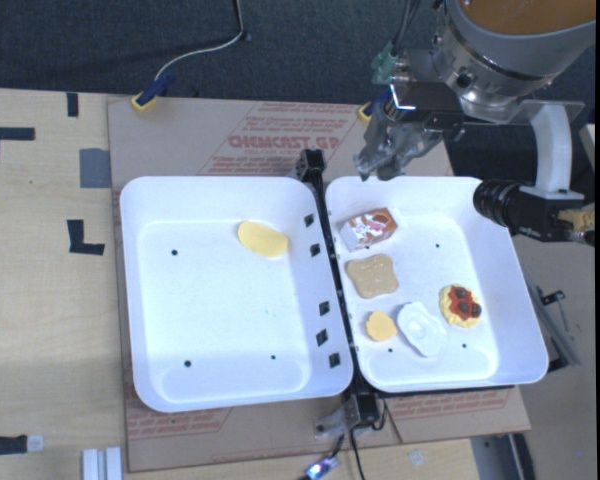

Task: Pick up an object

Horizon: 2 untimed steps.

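Gripper (383, 158) hovers above the right bin's (500, 268) 12 o'clock rim; jaw state cannot be told. Candidate objects: red-white packet (369, 226) beneath, toast piece (372, 275) at its 6 o'clock.

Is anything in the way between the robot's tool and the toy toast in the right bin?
Nothing visible blocks it. The tool hangs above the right bin's far rim, and the tan toast-shaped piece lies uncovered, with the red-and-white packet just beyond it.

Two white bins (140, 298): one yellow piece (262, 239) in the left, five food items (372, 275) in the right.
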Each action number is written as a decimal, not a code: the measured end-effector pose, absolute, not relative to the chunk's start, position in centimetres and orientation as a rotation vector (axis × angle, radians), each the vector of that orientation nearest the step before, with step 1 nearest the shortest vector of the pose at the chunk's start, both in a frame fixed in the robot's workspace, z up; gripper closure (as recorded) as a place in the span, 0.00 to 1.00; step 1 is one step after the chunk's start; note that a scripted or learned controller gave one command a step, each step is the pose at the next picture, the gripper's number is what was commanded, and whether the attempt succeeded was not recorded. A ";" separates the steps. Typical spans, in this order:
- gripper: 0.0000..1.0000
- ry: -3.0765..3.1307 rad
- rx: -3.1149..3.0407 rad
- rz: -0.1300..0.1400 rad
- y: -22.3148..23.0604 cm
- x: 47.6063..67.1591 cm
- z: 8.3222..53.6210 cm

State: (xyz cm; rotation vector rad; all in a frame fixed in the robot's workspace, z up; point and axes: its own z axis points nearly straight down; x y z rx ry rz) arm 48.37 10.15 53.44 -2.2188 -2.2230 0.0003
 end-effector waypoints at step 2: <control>1.00 -2.224 -2.218 0.001 14.9 48.4 53.4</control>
